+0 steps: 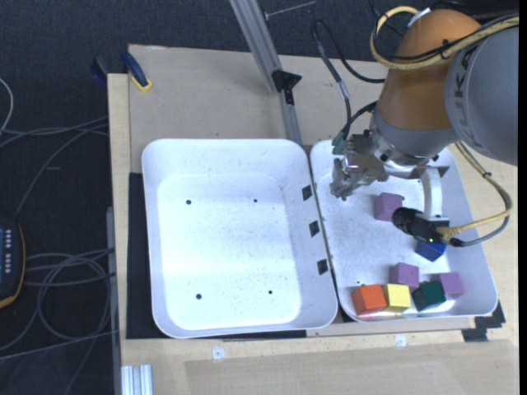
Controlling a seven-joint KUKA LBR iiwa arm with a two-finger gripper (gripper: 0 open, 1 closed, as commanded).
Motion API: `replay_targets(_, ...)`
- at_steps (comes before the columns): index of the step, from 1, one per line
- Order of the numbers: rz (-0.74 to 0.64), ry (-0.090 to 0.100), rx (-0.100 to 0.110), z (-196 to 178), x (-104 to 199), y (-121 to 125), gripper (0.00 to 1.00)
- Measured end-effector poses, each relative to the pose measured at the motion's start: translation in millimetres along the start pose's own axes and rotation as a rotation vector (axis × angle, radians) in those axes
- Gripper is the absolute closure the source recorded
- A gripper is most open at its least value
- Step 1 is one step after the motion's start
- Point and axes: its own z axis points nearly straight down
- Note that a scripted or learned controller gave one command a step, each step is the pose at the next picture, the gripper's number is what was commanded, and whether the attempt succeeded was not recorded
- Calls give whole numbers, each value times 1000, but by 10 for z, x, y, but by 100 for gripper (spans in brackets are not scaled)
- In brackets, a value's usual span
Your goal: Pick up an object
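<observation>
- Dark carpeted floor (58, 48) is surrounding the rig, with loose grey cables (49, 262) trailing across it on the left and a black device with an orange edge (8, 262) lying at the far left.
- The tabletop (206, 89), pale wood, is carrying two shallow white bins side by side; a blue and yellow clamp (136, 71) is gripping its far left corner.
- A grey metal pole (259, 44) is slanting in from the far side toward the gap between the bins.
- The arm (436, 72) is reaching in from the right, its orange band hanging over the right bin (346, 245).
- The left bin (165, 159) is sitting beside it, speckled with dark dots.
- The end effector (344, 183) is hovering over the far left part of the right bin; whether it is wide or narrow, I cannot tell.
- A purple block (387, 206) is lying just right of the end effector.
- A blue block (430, 250) is lying farther right, partly under a black fitting.
- Along the near wall, an orange block (370, 299), a yellow block (398, 296), a green block (429, 295) and two more purple blocks (404, 273) are clustering together.
</observation>
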Motion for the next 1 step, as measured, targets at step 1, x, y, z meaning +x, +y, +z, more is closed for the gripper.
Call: replay_targets(1, -2, 1, -1, -88, 561, 196, 100)
